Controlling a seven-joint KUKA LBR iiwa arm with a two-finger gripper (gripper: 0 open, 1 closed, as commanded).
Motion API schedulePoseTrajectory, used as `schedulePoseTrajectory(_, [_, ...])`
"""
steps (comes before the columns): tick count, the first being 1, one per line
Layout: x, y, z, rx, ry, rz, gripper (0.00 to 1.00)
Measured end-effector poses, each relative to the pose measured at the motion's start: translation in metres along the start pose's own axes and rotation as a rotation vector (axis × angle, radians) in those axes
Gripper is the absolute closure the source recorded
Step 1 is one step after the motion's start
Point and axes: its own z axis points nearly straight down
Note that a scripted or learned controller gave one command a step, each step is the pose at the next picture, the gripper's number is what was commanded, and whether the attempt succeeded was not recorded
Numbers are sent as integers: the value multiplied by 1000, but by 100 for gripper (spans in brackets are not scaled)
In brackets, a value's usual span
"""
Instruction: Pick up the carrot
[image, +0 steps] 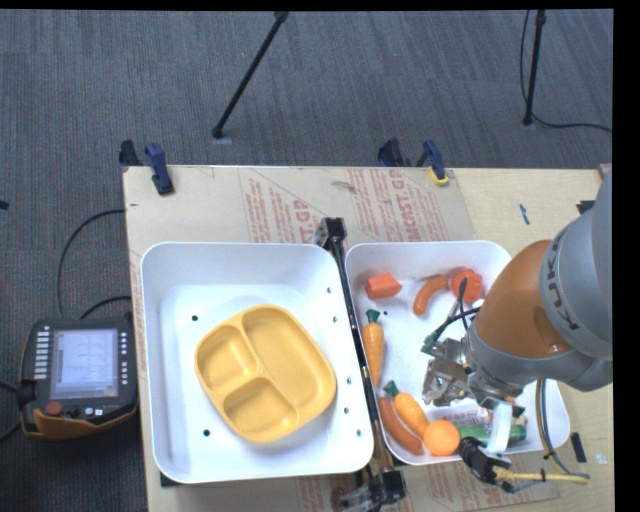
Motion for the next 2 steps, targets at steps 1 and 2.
schedulePoseTrajectory(1, [0,0,-9,2,0,2,100])
schedulePoseTrajectory(2, [4,-2,19,1,0,281,100])
